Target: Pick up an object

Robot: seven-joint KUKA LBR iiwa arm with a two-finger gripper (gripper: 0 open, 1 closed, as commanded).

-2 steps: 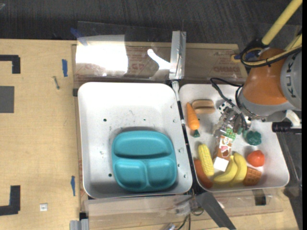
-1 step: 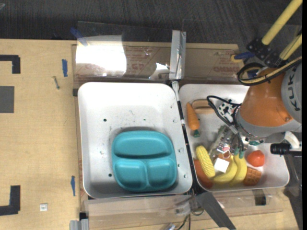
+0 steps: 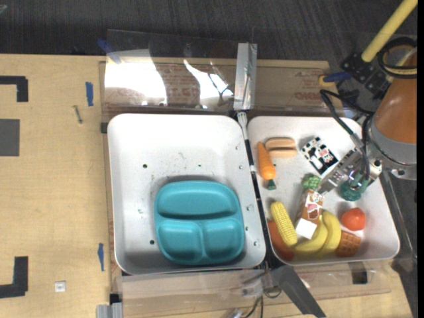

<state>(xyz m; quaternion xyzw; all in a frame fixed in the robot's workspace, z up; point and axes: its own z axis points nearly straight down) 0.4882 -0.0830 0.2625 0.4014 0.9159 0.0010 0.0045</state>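
The right bin (image 3: 387, 244) holds several toy foods: a hot dog bun (image 3: 280, 146), a carrot (image 3: 266, 163), a black-and-white piece (image 3: 318, 152), a green piece (image 3: 311, 181), corn (image 3: 283, 222), a banana (image 3: 322, 235), a red tomato (image 3: 354, 218) and a small carton (image 3: 312, 207). My gripper (image 3: 342, 173) hangs low over the bin's right side, between the black-and-white piece and a teal round object (image 3: 353, 190). The teal object lies just below and right of the gripper. I see nothing clearly held.
The left bin (image 3: 132, 144) holds a teal divided tray (image 3: 199, 220) in its front half. A metal divider (image 3: 245, 78) and clear sheeting stand behind the bins. Black cables (image 3: 338, 111) and a yellow pole (image 3: 394, 22) are at the back right.
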